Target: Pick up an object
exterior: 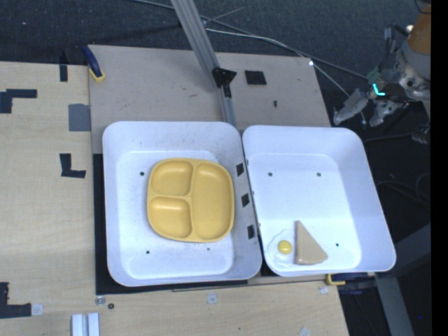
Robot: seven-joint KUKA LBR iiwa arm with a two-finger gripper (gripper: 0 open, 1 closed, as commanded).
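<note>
Jaws (364, 110) spread open, gripping nothing, poised at the far right, beyond the far right corner of the right bin (350, 142) and outside its rim. Two dark fingers (348, 110) pointing down and leftward below a small teal light. Orange band of the arm (422, 37) visible at the far right edge.

In the right bin, near left corner: tan wedge-shaped piece (307, 246) lying flat, with a white fried-egg toy (283, 248) bearing a yellow yolk just beside it on the left, apparently touching. Both well apart from the jaws.

In the left bin (126, 145): yellow three-compartment plate (190, 200) lying flat near the centre, nothing in its compartments.

Counter (154, 82) carrying both bins side by side, rims touching.
</note>
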